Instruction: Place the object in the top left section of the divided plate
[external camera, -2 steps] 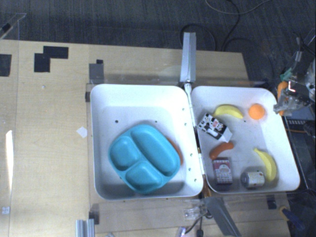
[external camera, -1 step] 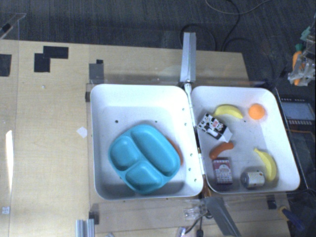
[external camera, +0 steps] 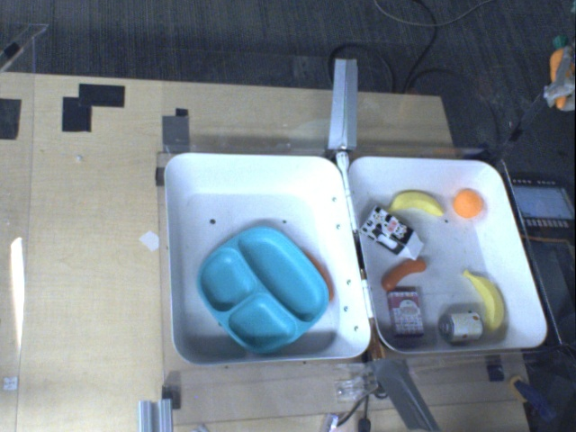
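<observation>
Gripper state: could not tell from the overhead view. Noted two white bins side by side, left bin and right bin, touching along a shared middle edge. Logged the blue divided plate in the left bin, lying flat, toward 5 o'clock from that bin's centre, turned at a slant to the bin walls. Counted three sections in it: one long section at the plate's 1 o'clock side, one smaller at 9 o'clock, one smaller at 6 o'clock. Spotted an orange-brown sliver just past the plate's 3 o'clock rim, mostly hidden; could not identify it. Found all loose items in the right bin, well apart from the plate. Recorded a banana at 11 o'clock in that bin, an orange ball near it at 1 o'clock, and a black-and-white box at 9 o'clock against the left wall. Noted a red sausage-shaped piece just below the box, a dark red packet at 7 o'clock, a grey can on its side at 6 o'clock, and a second banana just beside the can at 5 o'clock. Could not tell which of these was the task's object.
</observation>
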Tool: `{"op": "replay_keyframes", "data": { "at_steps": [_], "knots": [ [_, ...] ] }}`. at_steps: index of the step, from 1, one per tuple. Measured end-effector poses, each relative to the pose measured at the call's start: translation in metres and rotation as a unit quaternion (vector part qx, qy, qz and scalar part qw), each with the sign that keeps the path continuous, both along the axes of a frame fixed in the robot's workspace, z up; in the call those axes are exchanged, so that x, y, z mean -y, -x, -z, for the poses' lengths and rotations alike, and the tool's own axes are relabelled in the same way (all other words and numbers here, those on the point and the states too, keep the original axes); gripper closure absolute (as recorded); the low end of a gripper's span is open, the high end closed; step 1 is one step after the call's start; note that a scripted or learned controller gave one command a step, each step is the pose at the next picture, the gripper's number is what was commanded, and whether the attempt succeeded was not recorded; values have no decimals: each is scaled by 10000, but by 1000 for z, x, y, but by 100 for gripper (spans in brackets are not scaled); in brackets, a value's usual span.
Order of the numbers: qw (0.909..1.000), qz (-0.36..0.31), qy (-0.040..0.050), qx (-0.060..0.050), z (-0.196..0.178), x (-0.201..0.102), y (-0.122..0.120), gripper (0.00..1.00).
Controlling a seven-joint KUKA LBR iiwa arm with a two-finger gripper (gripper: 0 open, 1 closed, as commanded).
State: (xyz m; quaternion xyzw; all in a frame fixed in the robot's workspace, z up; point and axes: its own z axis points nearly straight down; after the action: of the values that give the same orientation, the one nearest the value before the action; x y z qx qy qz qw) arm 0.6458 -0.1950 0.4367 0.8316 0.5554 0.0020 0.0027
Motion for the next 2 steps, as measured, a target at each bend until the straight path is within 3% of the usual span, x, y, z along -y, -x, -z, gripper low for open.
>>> {"op": "replay_keyframes", "data": {
  "at_steps": [1,2],
  "knots": [
    [9994,342,-5,-7,1,-52,-13,100],
    [9992,394,-1,-3,0,-3,-23,100]
  ]
}}
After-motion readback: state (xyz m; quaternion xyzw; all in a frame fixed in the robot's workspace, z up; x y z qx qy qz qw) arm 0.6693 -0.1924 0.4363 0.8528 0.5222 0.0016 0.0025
